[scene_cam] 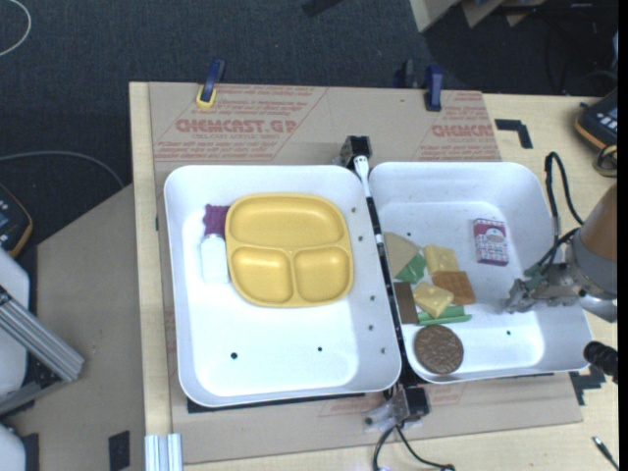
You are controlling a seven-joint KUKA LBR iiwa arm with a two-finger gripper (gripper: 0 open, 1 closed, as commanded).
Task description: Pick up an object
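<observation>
The likely pick targets lie in the right bin (461, 180), taken here as the landmark: a small red-and-white packet (490, 240) sits in its upper right part, lying flat and apart from the rest; a cluster of tan, yellow and green blocks (432, 281) crowds the bin's left side, the pieces touching one another; a round brown disc (438, 348) rests at the bin's lower left, just below that cluster; the gripper (518, 297) reaches over the bin's right part, below the packet and well clear of the blocks; nothing shows between its fingertips, and whether they are parted or closed cannot be told at this size; left of the right bin stands the left bin (191, 312), holding a yellow divided tray (289, 248) with a purple item (215, 219) and a white item (212, 258) beside its left edge.
</observation>
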